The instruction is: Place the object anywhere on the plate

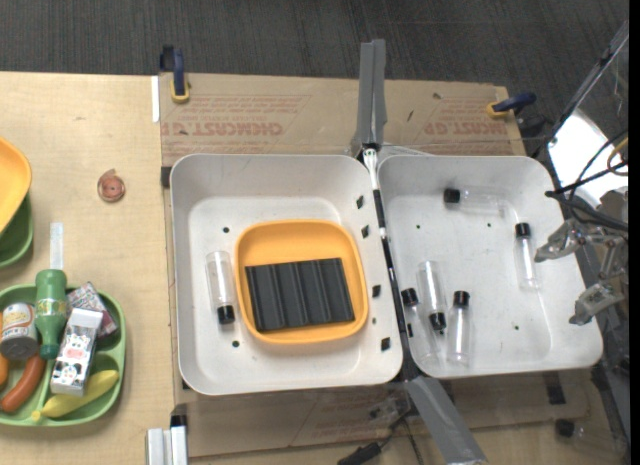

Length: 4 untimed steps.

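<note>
Near edge, 8 o'clock: green tray (108,385) of toy food noted on the wooden bench (90,123).

Left bin (190,353): orange plate (300,237) is set at centre. A black ribbed block (298,293) is laid flat on it, wholly within the rim. One clear black-capped vial (217,283) is seen at the plate's 9 o'clock, just beside it, on the bin floor.

Right bin (500,353): two capped vials (458,325) are lying close together toward 7 o'clock. A third (525,255) is lying at 3 o'clock and a fourth (472,195) at 12 o'clock.

Gripper (575,277) is seen at the right bin's 3 o'clock rim, fingers spread apart, nothing held between them.

Far edge: cardboard sheet (270,118) is pinned by two clamps (178,81).
</note>
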Tool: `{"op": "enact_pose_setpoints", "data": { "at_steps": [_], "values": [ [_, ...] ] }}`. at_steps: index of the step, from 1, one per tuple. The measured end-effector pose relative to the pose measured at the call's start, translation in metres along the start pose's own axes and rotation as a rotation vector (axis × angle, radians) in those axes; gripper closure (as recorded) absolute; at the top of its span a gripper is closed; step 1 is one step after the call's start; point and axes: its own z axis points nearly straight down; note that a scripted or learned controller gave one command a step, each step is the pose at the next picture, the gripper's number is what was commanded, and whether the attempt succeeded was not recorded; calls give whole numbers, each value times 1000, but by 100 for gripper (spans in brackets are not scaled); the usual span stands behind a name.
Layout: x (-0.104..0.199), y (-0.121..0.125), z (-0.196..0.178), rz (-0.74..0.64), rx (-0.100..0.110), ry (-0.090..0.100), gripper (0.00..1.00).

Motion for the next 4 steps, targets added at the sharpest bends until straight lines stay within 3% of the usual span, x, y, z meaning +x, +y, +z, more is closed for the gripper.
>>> {"op": "enact_pose_setpoints", "data": {
  "at_steps": [1, 2, 3, 4],
  "values": [
    [-3, -3, 88, -21, -1, 0, 0],
    [-87, -25, 68, -63, 1, -3, 0],
    [-157, -44, -21, -80, 2, -4, 0],
    [-138, 16, 50, -49, -1, -1, 0]
  ]
}}
